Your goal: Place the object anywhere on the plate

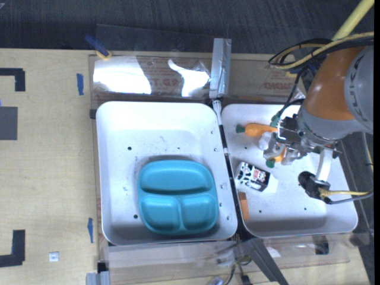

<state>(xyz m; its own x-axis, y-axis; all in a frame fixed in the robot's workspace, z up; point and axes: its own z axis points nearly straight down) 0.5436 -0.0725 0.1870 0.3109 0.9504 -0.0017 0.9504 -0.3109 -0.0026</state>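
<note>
Nearest to us sits a blue three-compartment plate (177,196), lying flat in the left white bin (113,123), well to the left of the pincer (278,152). The pincer hangs over the right white bin (344,218), below the grey arm's orange band (332,85). We cannot tell whether it is apart or together. Just behind and left of the pincer lies an orange carrot-shaped object (259,129), seemingly free of any grip. Just in front and left of it lies a small black-and-white packet (254,176). We judge the picking step is in hand: nothing sits on the plate yet. Next calls for securing an object, lifting clear, then crossing the divider leftward.
</note>
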